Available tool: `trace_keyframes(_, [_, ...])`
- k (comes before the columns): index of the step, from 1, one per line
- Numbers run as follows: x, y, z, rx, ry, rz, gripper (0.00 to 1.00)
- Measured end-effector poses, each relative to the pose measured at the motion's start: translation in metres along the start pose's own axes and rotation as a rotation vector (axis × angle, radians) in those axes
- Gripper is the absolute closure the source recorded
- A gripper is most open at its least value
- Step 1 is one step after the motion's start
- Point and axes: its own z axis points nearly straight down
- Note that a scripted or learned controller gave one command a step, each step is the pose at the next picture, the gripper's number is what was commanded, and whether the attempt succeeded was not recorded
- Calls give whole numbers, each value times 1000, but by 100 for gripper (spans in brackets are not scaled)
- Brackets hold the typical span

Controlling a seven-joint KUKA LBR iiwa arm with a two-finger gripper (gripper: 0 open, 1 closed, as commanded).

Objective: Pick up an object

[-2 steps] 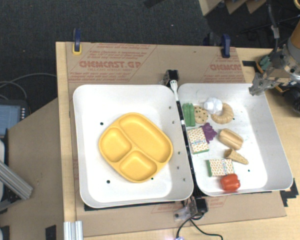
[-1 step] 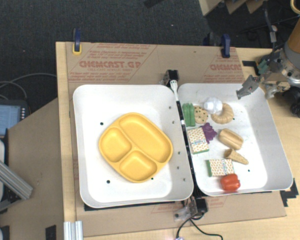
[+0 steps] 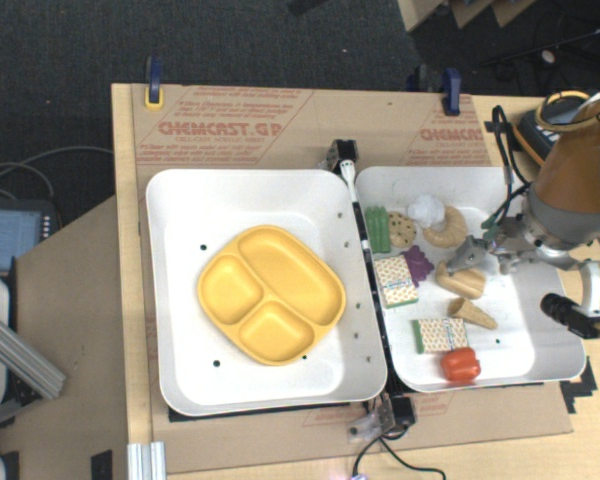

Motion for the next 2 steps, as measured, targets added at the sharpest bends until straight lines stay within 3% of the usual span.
trace_keyframes(1, [59, 68, 17, -21, -4, -9, 0])
trace_keyframes(2, [55, 67, 4, -27, -7, -4, 100])
